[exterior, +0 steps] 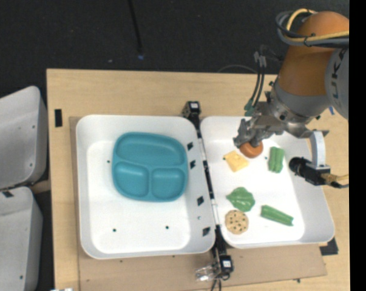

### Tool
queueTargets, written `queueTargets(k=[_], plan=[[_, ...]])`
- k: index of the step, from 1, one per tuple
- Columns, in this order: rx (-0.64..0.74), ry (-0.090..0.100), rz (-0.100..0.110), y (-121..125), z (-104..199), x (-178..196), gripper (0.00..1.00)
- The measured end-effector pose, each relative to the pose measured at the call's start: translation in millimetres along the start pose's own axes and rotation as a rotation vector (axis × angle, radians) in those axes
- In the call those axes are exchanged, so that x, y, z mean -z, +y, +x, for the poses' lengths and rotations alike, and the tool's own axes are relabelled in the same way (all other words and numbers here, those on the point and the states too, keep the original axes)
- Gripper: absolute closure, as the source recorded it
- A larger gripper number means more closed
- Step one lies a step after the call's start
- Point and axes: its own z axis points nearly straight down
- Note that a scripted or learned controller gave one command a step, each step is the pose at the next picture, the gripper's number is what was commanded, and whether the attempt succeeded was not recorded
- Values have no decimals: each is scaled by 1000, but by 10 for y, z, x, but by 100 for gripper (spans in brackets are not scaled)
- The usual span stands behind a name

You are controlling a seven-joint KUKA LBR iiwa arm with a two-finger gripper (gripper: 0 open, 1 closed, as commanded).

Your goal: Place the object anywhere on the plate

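The gripper point(250, 139) hangs low over the right bin point(304, 223), near its far edge, and directly beneath its fingertips sits a small orange-red round object point(253, 150), touching or nearly touching them. Whether the fingers are closed on it or merely above it cannot be told, since the wrist hides them. The object looks roundish, so no long axis or pointing direction can be read.

Just beside it, toward the left bin point(98, 235), lies a yellow cheese wedge point(235, 161). A green pepper-like piece point(275, 160) lies near the right side, a leafy green item point(240, 198) in the middle, a cookie point(236, 222) near the front edge, and a green bean-like piece point(276, 215) beside it.

The teal divided plate point(150, 165) rests in the left bin, well apart from the gripper.
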Motion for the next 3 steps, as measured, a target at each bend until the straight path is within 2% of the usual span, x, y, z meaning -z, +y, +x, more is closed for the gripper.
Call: queueTargets(k=[1,3], plan=[[0,0,1,110,594,-90,100],[-1,0,5,294,1547,-513,100]])
